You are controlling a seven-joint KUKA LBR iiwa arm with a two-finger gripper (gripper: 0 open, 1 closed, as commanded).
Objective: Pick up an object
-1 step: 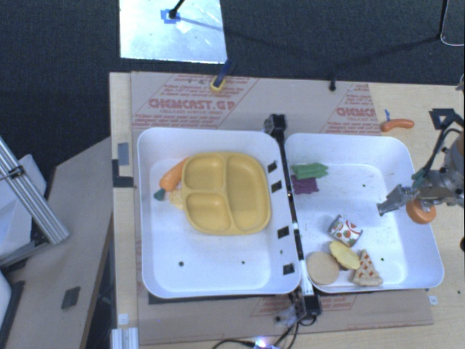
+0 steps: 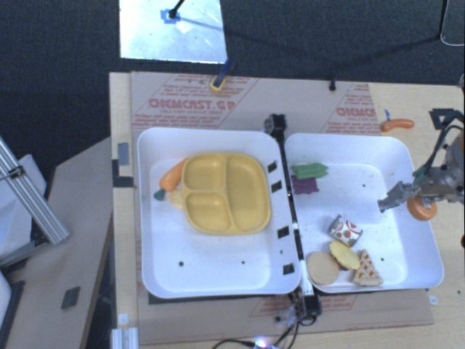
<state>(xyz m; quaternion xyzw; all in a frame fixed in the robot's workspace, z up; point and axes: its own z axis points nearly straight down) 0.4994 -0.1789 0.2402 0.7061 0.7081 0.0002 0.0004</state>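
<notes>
So, biggest first: bench w/ cardboard sheet on top, carrying two shallow white bins side by side. Left bin holds a yellow divided plate, lying flat, roughly mid-bin toward the back. Right bin holds most of the small stuff.

Arm comes in from the right edge, orange band at the right bin's right wall. Gripper sits over the right part of the right bin, above bare bin floor. Too small and blurred: can't tell if it's wide or narrow. It's apart from every item; the nearest, the small can, is to its lower left.

Pickable objs, right bin:
- green piece near back-left corner, purple piece touching it just in front.
- pizza slice at the front, touching the yellow piece on its left.
- round tan cookie front-left, just beside the yellow piece.
- small can w/ red marks, tilted, just behind the yellow piece.

Left bin: toy carrot at the plate's left rim, partly tucked against it.

Outside the bins: small orange obj on the bench behind the right bin.
</notes>
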